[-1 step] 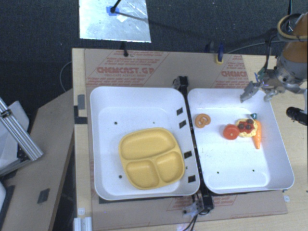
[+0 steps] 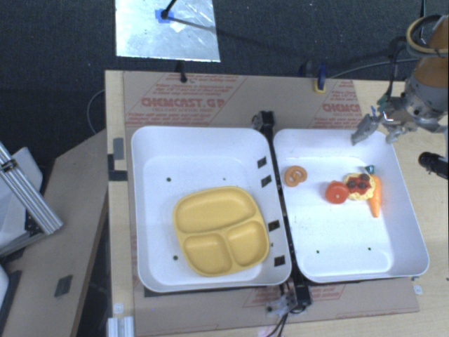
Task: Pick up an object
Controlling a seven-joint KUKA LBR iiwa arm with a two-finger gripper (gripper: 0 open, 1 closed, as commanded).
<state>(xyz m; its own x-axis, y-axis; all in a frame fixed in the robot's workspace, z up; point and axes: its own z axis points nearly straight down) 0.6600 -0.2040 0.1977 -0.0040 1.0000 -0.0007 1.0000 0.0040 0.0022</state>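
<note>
Two white bins sit side by side on the counter, seen from above. Left bin holds a yellow tray with three compartments, lying flat toward the near side. Right bin holds a small cluster of toy food: an orange ring near the divider, a red tomato further right, a yellow piece topped with dark berries touching it, and a carrot just beside that, pointing toward the near rim. At upper right, the arm hangs over the right bin's far corner, its hand spread, fingers apart and pinching nothing, well clear of the food.
</note>
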